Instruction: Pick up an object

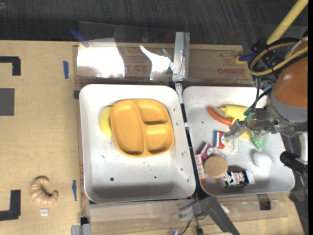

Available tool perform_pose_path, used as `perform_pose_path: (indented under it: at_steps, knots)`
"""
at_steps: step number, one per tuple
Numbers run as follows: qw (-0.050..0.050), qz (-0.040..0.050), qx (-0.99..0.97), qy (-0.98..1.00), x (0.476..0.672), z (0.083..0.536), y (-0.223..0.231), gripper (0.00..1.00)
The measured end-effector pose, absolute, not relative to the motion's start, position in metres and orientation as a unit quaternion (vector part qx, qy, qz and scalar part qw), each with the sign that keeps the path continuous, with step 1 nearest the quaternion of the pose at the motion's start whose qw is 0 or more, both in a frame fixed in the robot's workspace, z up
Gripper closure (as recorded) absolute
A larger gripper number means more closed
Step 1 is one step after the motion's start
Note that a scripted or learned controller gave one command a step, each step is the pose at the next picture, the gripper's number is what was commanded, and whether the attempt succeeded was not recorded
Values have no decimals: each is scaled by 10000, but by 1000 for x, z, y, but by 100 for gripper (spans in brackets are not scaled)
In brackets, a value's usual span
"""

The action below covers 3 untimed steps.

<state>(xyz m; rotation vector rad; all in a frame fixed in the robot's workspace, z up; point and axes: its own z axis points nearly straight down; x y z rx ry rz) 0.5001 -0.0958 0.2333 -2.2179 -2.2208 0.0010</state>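
Over the right bin [286,180], at centre-right of the frame, my fingers [239,130] hang low above the clutter; whether they are spread or closed I cannot tell, and nothing is seen held between them. Candidates for pickup lie close below: a small carton [226,141] just beside them, a red-orange piece [216,115] and yellow piece [234,111] above, a round tan lid [215,166] lower down. Left bin [93,146] carries a yellow divided tray [142,126], likely too broad to grasp. Judgement: descent pending.
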Motion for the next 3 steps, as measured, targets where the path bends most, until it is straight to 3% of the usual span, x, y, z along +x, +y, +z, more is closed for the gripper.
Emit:
perform_pose_path:
  at_steps: [1, 2, 3]
  knots:
    - [-73, -53, -6678, -7443, 526, 103, -97, 0]
    - [-113, -79, -6685, -7436, 593, 100, -107, 0]
    - [-161, -57, -5136, -8578, 600, 101, -109, 0]
